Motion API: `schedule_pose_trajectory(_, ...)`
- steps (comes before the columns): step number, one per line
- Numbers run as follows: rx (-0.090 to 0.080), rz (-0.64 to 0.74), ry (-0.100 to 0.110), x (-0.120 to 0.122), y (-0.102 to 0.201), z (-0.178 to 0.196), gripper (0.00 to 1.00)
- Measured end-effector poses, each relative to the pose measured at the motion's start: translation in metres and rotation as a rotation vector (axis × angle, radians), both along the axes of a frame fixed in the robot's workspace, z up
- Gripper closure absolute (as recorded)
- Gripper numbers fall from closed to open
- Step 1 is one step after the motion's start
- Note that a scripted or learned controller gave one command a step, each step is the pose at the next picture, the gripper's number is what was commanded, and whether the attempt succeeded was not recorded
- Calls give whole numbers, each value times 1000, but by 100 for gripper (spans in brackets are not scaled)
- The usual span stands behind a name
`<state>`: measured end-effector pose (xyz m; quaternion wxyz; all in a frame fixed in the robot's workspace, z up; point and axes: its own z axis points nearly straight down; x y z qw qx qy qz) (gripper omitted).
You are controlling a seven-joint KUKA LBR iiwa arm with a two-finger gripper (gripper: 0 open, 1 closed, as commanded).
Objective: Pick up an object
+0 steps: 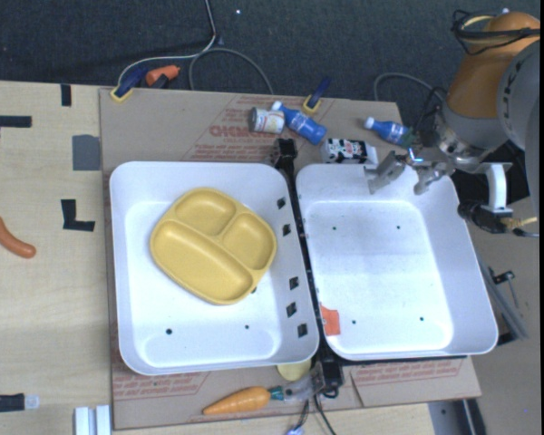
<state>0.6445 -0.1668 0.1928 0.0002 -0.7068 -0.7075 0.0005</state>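
My hand (405,176) is open, empty, over right bin's (471,279) far rim; yellow divided plate (215,243) sits in left bin (127,270), so I'd prob. grab nothing.

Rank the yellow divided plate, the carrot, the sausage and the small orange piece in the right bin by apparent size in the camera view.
1. yellow divided plate
2. carrot
3. sausage
4. small orange piece

The bench (36,279) bears 2 white bins (127,270), a carrot (236,401) and a sausage (12,236).
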Motion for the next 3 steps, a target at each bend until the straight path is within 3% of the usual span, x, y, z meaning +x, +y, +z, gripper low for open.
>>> schedule_pose_trajectory(1,-2,3,-2,-38,63,-112,0)
schedule_pose_trajectory(2,0,2,-4,26,71,-107,0)
schedule_pose_trajectory(3,-2,0,-6,-20,72,-106,0)
